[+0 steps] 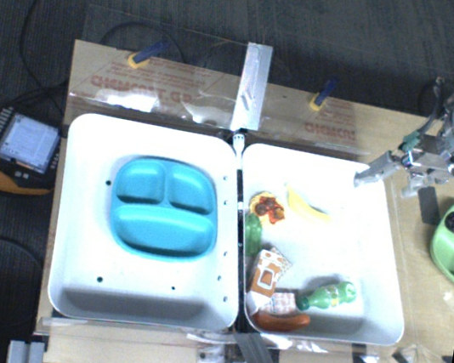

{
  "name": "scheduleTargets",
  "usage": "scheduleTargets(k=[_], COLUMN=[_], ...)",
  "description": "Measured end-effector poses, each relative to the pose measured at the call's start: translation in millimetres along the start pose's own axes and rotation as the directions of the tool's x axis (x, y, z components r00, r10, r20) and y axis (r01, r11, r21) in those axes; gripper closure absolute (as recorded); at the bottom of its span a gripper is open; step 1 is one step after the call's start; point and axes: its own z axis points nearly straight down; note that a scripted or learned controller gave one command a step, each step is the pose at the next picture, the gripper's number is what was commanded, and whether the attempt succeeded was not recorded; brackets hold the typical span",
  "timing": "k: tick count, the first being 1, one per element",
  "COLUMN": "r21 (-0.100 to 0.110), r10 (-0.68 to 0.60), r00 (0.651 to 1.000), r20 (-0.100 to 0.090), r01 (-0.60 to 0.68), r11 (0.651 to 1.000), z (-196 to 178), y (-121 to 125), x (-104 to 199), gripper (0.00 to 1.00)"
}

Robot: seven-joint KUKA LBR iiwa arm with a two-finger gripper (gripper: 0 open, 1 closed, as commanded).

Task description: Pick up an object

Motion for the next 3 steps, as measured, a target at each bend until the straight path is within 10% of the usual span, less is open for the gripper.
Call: scheduleTargets(k=[1,3], r21=[0.0,-0.009], r10=[-0.11,-0.066], r00=[0.994,0.998], r20=[-0.001,0.006], r01=[0.11,0.066], r11=[0.994,0.998], z=[95.1,188.9], y=[-10.3,56.9], x=[54.5,51.3], gripper=[0.0,0.0])
